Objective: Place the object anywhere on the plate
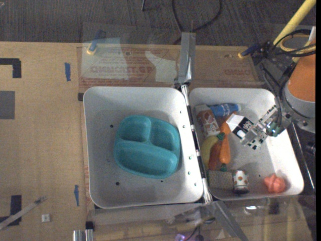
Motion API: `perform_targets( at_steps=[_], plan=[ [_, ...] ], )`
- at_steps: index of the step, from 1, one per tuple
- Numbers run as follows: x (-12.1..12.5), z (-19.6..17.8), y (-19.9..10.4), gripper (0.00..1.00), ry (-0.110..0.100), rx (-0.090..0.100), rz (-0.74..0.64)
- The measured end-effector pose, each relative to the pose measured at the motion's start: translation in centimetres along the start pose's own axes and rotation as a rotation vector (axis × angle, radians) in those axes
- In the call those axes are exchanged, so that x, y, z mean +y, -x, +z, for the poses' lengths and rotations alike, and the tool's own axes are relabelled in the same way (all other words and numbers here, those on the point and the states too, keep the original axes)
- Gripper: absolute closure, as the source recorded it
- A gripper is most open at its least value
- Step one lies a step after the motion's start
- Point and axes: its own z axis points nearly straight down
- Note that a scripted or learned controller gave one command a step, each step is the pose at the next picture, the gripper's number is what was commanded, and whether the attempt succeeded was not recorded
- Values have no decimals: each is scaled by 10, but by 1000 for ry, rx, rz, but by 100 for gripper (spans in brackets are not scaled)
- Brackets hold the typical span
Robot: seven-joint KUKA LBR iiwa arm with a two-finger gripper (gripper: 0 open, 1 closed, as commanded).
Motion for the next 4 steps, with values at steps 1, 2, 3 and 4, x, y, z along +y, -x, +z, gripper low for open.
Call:
perform_targets(
  at_steps=[1,2,3,4],
  plan=[
    [41,5,17,100,-1,0,197],
    [129,43,-12,100,2,0,-212],
    [182,37,-93,100,2,2,-185],
    [189,54,-123,100,-2,5,-360]
  ],
)
